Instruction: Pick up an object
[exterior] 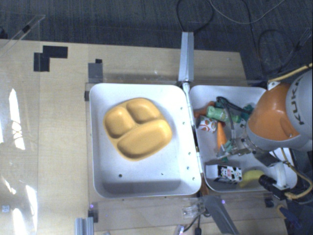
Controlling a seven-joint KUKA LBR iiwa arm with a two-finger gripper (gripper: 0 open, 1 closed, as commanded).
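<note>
Yellow divided plate [138,128] in left bin [100,146], tool [234,146] low in right bin [254,90] beside an orange carrot [221,136] (perhaps touching), grip state unclear, banana [250,176] just below the tool

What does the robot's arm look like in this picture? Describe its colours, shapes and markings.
The arm is rounded and bulky: a domed orange band above a grey wrist, with black letters on a pale grey casing. Its tool is a slim metal fitting with thin parts.
</note>
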